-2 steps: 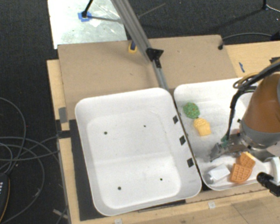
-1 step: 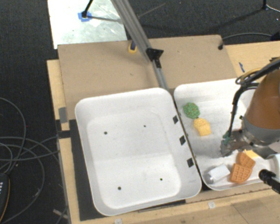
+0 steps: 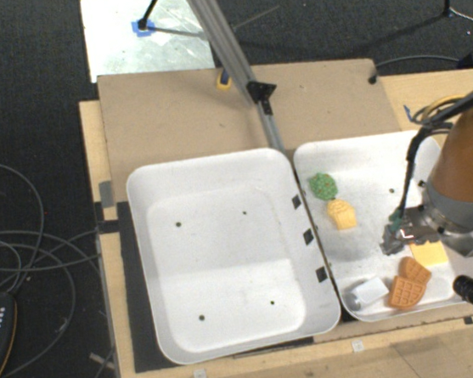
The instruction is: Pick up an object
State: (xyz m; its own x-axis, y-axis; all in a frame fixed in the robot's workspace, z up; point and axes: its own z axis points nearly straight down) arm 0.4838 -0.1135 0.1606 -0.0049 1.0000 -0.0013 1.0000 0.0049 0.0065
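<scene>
**Gripper low over right bin, 5 small objects within reach**

Seen from above at a slant: 2 shallow white bins side by side, left bin (image 3: 219, 254) and right bin (image 3: 362, 164). Reaching in from the right, the grey arm with its orange band, gripper (image 3: 399, 237) down near the right bin's floor. Fingers dark and bunched against the wrist; impossible to tell how far apart, and nothing visibly between them.

Scattered in the right bin: a green bumpy piece (image 3: 323, 186) near the top left, a small yellow piece (image 3: 341, 214) just below it, both well apart from the gripper. Closer in: a pale yellow block (image 3: 429, 253) just beside the gripper and partly under the wrist, an orange waffle-shaped piece (image 3: 408, 284) just below that, and a white-grey block (image 3: 368, 293) at the bin's lower edge.

Likely all toy food, so probably light and fairly stiff, with smooth skin apt to slip. Nearest candidate: the pale yellow block, flat-sided, best pinched across 2 opposite faces. Waffle piece flat and thin, lying low against the floor, harder to get under; best taken across its narrow width. Green piece lumpy, prone to rolling out of a shallow pinch.
</scene>
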